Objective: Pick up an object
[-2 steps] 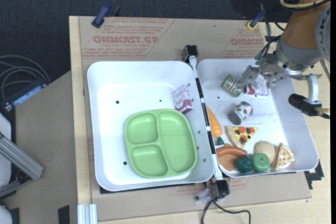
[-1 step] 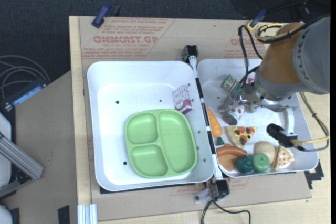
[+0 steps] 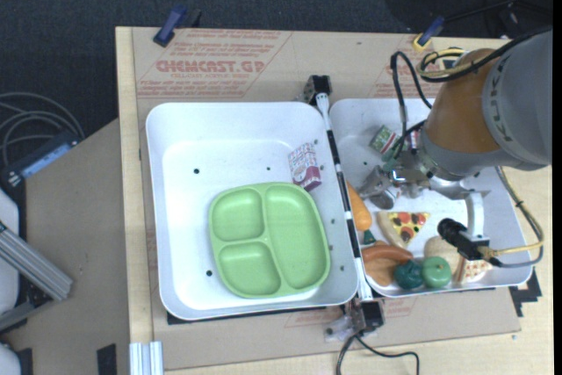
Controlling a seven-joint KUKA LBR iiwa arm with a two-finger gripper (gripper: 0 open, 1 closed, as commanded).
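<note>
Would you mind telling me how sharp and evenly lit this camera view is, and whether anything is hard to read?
Camera view: soft overall; lighting even, shadows faint; the white left bin looks bright, near washed out; the green tray reads clearly; small items in the right bin blur together near the gripper.

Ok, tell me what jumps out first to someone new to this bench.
The light green divided plate lies alone near the front of the left bin, with a small red-and-white packet behind it. Over the right bin the grey arm with its orange band reaches in, its gripper low above a cluster of toy food: a pizza slice, a carrot, green pieces.
</note>
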